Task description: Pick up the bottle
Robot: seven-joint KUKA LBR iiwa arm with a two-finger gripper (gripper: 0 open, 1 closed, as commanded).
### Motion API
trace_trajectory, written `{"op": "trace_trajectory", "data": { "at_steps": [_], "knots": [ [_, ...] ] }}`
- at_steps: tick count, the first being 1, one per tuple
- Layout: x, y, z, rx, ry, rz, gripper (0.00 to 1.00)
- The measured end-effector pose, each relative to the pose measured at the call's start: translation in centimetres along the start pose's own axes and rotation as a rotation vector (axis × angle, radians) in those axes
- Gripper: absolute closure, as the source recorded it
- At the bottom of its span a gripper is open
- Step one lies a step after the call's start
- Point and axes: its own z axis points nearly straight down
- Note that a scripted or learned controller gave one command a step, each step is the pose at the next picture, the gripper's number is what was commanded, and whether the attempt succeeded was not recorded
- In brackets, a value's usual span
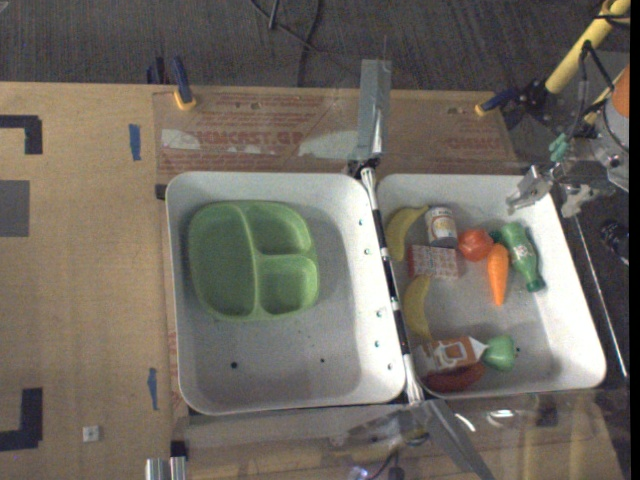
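I see the green bottle (522, 256) lying on its side in the right bin (575, 313), near that bin's far right corner, its narrow neck toward the near right and a pale label around its middle. An orange carrot (498, 273) lies just beside it on the left, and a red tomato (475, 244) sits touching the carrot's top. Further left in the same bin I make out a small can (440, 225), a banana (401, 229) along the left wall, a patterned packet (434, 261), a second banana (416, 307), and toward the near edge a carton (452, 352), a red item (455, 376) and a green pepper (499, 351). The left bin (200, 368) holds a green divided plate (253, 259). The gripper (545, 183) hovers over the right bin's far right corner, apart from the bottle; its fingers stand released, with nothing between them.
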Motion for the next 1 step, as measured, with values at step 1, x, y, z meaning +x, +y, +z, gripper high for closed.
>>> {"op": "trace_trajectory", "data": {
  "at_steps": [1],
  "knots": [
    [-1.27,3.18,7.33,0.004,0.001,-0.029,0.0]
  ]
}}
